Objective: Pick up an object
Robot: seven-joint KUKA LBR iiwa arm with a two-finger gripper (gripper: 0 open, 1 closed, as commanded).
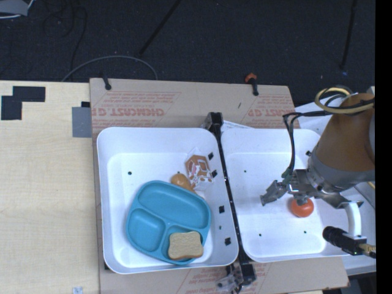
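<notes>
Ball [301,208], orange-red, lies in right bin [269,250] | gripper [294,193] directly above it, touching or nearly | claw state cannot be told | advise: centre over ball, descend squarely, close, confirm hold before lifting.

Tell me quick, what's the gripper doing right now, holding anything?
Gripper: cannot be told whether open or closed; it sits right above an orange-red object in the right bin.
</notes>
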